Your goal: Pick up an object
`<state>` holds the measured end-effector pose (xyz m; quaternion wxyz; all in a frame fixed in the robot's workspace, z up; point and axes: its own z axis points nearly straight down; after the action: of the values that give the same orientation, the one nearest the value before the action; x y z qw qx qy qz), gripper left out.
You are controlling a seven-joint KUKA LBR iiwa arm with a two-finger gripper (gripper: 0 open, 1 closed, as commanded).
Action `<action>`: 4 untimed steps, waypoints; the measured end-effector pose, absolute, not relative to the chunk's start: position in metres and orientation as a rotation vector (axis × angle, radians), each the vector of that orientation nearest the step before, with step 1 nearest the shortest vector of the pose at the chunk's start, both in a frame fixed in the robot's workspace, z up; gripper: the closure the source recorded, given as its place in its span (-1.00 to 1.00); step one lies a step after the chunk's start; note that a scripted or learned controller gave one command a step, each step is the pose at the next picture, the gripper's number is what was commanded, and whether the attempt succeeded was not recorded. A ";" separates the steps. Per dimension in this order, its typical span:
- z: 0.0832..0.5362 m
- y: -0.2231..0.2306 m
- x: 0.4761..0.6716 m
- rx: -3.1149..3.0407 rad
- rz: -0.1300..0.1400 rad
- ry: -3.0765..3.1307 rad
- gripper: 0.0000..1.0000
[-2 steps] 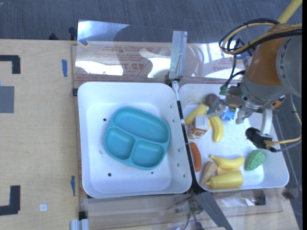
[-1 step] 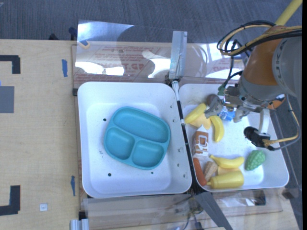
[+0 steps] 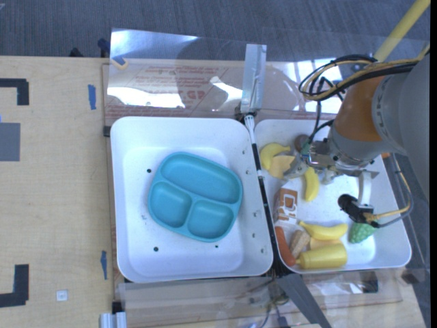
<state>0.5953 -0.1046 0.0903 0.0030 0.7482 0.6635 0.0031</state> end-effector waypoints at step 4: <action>0.189 -0.047 0.646 2.232 0.013 2.205 1.00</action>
<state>0.6457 -0.0469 0.1891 0.0021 0.7113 0.7029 0.0041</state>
